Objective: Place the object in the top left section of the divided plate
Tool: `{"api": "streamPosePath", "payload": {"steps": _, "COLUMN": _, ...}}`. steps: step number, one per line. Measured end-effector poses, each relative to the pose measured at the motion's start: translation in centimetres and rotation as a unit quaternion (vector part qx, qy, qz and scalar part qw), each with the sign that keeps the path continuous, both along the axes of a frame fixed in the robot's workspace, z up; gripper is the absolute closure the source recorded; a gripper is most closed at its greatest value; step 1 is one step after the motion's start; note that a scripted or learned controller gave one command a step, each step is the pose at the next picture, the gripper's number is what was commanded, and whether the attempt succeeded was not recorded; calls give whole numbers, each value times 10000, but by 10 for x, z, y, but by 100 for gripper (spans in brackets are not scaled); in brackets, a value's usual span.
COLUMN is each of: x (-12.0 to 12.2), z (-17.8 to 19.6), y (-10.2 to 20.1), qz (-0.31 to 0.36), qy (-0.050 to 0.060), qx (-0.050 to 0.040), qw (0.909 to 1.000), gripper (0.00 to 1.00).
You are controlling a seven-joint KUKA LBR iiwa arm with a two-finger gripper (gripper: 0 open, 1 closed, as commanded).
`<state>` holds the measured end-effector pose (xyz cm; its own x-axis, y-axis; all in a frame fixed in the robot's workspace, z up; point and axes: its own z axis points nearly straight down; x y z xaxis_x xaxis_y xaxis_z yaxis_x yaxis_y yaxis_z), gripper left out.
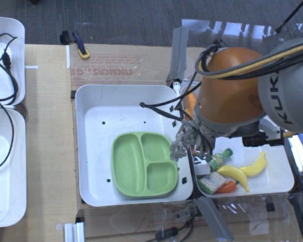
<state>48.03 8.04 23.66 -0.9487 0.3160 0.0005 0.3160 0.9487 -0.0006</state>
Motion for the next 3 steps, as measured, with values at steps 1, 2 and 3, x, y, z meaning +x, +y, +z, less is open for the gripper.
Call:
{"api": "streamPosePath", "payload": {"steps": 1, "x": 0, "z": 0, "y": 0, "qz": 0, "qy": -1, "qx": 0, "qw": 10000, "gripper": 0}}
{"api": "streamPosePath", "payload": {"steps": 2, "x": 1, "z": 9, "y": -1, "qz": -18, "qy": -5, "qx": 0, "qw": 10000, "gripper": 100}}
{"api": "streamPosePath", "payload": {"steps": 3, "x": -2, "z": -18, "y": -98, "qz": -14, "qy": -4, "qx": -2, "qw": 10000, "gripper": 100}}
